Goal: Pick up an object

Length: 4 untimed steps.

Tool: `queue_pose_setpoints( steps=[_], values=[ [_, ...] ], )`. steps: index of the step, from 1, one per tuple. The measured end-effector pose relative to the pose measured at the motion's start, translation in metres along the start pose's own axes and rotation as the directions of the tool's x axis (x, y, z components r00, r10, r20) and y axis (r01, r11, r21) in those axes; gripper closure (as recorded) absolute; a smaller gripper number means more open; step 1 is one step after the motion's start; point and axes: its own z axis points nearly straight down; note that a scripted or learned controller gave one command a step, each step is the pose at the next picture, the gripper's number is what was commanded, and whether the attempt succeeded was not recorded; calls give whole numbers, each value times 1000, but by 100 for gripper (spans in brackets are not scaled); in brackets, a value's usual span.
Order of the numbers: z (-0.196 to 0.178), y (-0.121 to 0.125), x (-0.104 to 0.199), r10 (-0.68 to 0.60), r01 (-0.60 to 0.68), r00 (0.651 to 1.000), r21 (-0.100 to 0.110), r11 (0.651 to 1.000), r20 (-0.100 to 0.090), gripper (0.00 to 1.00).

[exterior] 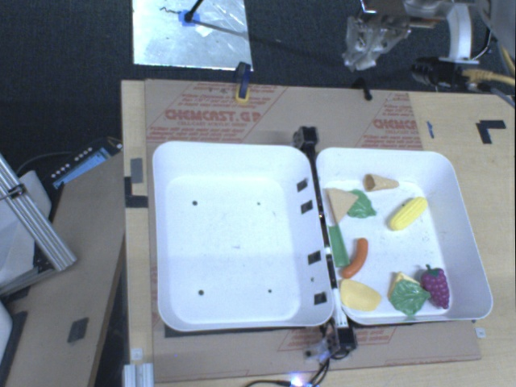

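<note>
White plastic forms two shallow bins side by side on a cardboard-covered bench [266,107], seen from the one camera above at a slant. The left bin [230,236] sits at nine o'clock of the right bin [463,240], their inner walls touching along a black hinge strip.

The right bin carries toy food. A yellow corn cob [407,213] lies near its centre, towards one o'clock. An orange sausage [355,257] lies at seven o'clock of the corn, and a green pepper strip [338,247] rests just beside the sausage against the inner wall. Purple grapes [435,286] sit at the five o'clock corner, touching a green leafy piece [409,295]. A yellow lemon-like piece [359,296] lies at the six o'clock edge.

The end effector [367,47] hangs at twelve o'clock, well beyond the bins and above the dark floor past the bench edge. Nothing is between its fingers; how wide they stand is too blurred to tell.

The arm seems to be at the approach stage, with no object chosen. The corn cob looks the best target, since it lies apart from its neighbours. Its long axis runs from eight o'clock to two o'clock, the narrower tip pointing to two o'clock. A good grasp would come straight down over its middle, fingers closing across the short width, turned square to that axis.
</note>
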Motion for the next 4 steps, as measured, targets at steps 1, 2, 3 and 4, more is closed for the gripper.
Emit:
queue_pose_setpoints(
  steps=[1,2,3,4],
  values=[
    [-78,0,-6,-1,1,1000,-5,1000,-1,100],
    [-3,-56,-14,6,-6,1000,13,1000,0,100],
    [-6,2,-14,1,-1,1000,0,1000,1,100],
    [-78,0,-15,0,0,1000,-5,1000,0,100]
  ],
)
